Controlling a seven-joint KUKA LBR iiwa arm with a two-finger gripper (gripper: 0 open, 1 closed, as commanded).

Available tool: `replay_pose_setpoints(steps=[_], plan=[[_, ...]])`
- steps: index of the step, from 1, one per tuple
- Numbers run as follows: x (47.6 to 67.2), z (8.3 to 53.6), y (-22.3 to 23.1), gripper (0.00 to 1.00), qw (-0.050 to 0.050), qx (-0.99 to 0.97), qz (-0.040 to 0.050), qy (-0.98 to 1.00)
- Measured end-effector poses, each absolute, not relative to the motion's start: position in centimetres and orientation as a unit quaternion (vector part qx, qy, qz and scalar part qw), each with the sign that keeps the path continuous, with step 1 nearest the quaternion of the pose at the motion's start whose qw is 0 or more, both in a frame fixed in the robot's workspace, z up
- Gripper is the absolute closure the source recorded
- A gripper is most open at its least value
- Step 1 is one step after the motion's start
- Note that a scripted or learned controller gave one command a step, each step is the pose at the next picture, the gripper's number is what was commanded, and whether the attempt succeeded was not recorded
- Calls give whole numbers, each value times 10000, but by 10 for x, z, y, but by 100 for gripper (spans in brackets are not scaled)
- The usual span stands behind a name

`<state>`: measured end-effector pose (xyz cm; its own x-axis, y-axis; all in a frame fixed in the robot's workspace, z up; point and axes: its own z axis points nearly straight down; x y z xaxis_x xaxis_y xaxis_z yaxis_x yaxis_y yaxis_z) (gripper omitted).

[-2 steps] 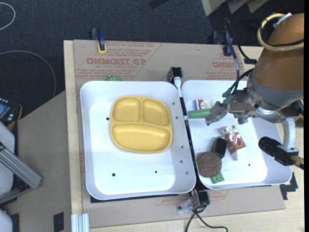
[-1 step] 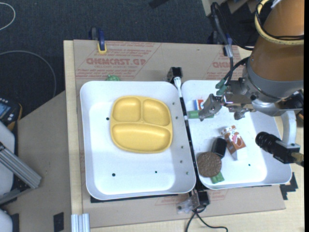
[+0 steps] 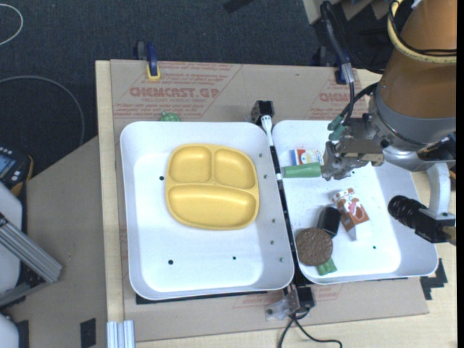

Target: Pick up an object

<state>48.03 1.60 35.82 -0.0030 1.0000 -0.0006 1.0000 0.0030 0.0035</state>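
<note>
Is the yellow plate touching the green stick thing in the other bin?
Apart. The camera view shows the yellow plate in the left bin and the green stick across the rim.

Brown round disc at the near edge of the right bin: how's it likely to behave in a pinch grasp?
The flat brown round disc lies low on the right white bin, so fingers probably get little edge to pinch. It looks stiff and light. It touches a small black block and overlaps a green scrap, so pushing it would likely shift those too.
</note>
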Motion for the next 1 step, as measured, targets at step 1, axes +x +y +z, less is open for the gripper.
replay_pose_setpoints(steps=[1], plan=[[480, 407, 87, 100, 17, 7052, 26, 7090]])
